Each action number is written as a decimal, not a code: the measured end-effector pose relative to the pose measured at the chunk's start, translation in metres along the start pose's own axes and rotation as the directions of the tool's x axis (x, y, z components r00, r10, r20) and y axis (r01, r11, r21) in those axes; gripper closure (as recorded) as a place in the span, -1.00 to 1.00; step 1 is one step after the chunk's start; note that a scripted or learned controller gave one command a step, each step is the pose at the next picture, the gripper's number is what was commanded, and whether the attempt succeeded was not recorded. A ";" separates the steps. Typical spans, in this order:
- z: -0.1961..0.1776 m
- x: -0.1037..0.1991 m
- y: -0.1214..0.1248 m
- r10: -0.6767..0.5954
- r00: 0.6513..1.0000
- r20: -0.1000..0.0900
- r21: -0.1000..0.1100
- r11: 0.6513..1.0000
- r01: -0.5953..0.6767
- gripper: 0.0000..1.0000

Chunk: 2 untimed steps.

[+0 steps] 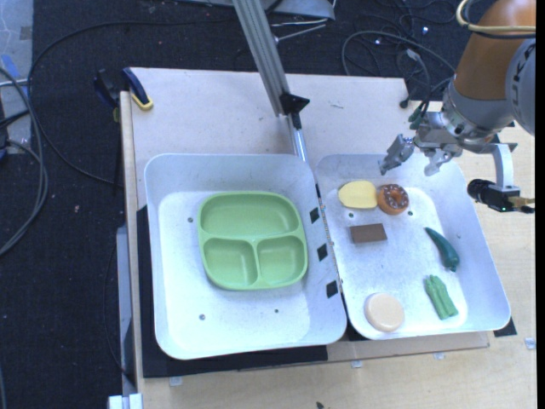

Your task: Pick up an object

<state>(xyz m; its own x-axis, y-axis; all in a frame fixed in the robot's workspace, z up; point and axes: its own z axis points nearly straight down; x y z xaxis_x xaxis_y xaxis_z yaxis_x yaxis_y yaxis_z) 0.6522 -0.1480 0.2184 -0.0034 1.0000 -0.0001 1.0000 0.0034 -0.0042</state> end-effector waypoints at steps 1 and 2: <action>0.047 0.007 0.004 0.000 1.000 0.000 -0.001 1.000 0.000 -1.00; 0.100 0.010 -0.006 0.004 1.000 0.000 0.000 1.000 -0.004 -1.00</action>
<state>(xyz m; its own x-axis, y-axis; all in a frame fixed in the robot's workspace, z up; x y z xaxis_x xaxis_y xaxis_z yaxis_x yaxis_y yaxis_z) 0.6453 -0.1377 0.1189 0.0007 1.0000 0.0003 1.0000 -0.0007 -0.0046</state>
